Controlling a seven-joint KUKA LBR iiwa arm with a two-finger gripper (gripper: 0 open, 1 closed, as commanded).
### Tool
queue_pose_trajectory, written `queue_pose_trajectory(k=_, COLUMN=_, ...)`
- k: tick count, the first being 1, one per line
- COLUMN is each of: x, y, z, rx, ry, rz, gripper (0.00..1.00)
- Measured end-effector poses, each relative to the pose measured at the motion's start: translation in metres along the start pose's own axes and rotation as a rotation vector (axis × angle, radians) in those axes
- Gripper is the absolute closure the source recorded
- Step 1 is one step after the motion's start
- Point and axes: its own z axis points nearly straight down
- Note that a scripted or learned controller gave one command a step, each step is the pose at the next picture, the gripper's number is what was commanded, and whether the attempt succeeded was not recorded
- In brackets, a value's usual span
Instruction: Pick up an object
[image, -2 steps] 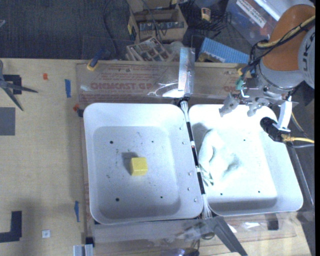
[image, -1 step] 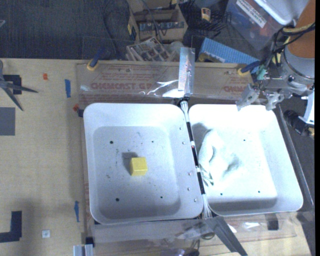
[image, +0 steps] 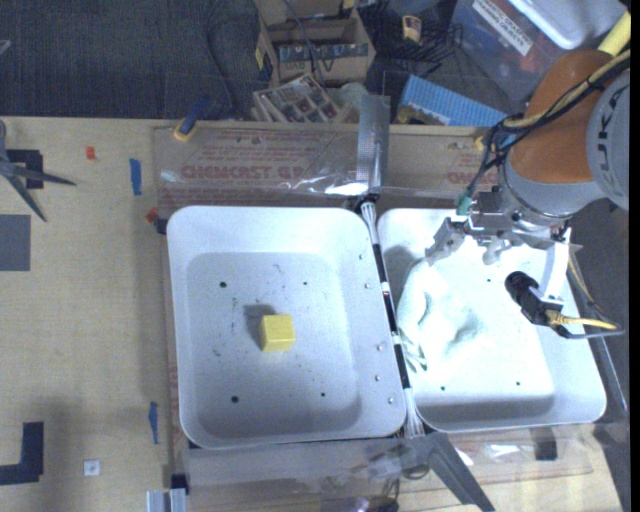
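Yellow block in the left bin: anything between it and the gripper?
Only the divide between the bins. The yellow block lies alone on the left bin floor; the gripper hangs over the right bin, so the two adjoining rims lie between them. Nothing else visible.

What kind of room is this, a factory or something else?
More likely a robotics test lab than a factory. An arm reaches over two white bins, one holding just a yellow block, and loose cables and boxes clutter the floor behind the bench.
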Motion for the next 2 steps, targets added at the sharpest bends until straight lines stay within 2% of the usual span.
queue_pose_trajectory(k=1, x=0.000, y=0.000, z=0.000, rx=0.000, ry=0.000, rz=0.001, gripper=0.00)
queue_pose_trajectory(k=2, x=-0.011, y=0.073, z=-0.034, rx=-0.002, ry=-0.001, rz=0.008, gripper=0.00)
